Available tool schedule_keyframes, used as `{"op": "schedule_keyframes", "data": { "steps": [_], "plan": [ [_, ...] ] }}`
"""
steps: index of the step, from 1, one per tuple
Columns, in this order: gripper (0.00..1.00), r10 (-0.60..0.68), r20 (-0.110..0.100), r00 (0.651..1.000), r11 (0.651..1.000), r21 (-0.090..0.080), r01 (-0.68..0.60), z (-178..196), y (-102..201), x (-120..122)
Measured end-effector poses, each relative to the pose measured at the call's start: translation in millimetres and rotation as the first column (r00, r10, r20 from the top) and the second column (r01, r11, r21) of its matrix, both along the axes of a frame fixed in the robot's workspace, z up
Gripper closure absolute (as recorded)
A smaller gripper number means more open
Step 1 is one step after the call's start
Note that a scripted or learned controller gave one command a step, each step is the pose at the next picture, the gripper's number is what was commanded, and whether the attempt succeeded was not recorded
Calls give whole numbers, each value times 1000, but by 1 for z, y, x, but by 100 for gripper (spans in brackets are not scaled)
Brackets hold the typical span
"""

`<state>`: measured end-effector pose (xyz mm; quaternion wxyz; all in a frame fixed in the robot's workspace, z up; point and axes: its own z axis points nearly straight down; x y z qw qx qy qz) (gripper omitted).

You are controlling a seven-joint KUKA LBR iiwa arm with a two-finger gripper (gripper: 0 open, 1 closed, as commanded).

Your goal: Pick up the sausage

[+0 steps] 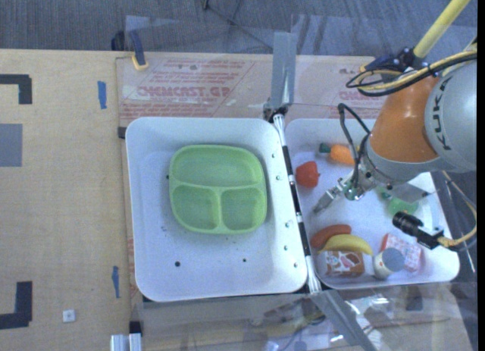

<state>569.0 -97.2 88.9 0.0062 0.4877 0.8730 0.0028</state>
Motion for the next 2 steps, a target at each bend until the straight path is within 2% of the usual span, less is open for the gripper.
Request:
{"op": "schedule_keyframes", "data": {
  "steps": [1,2],
  "plan": [
    [0,-341,-3,940,940,3,341,0,-16,18],
    [0,-344,-5,939,939,3,344,0,-4,-21]
  ]
}}
